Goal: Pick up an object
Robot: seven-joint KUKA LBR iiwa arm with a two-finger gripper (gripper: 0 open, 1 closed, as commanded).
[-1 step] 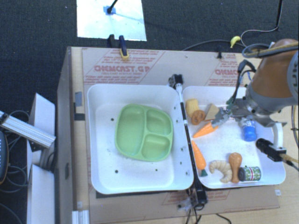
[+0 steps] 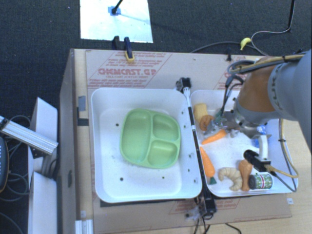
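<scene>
Two shallow white bins (image 2: 105, 145) are lying before us; we are seeing the gripper (image 2: 218, 122) hovering beside an orange plastic carrot (image 2: 214, 137) at three o'clock, its grasp unclear.

Arm (image 2: 287, 89) is reaching in from the right, its grey link lying across the upper right corner and sloping down toward the left. Orange band (image 2: 256, 89) is sitting just above the wrist, facing the camera, broad and rounded. Grey wrist collar is showing below the band, tilted down and left. Cables are running along the top of the arm and looping over the band. Gripper (image 2: 217, 122) is hanging low from the wrist, pointing down and to the left, its tip lying left of the band. Finger detail is blurring into dark clutter at the tip; their spacing is not readable.
</scene>
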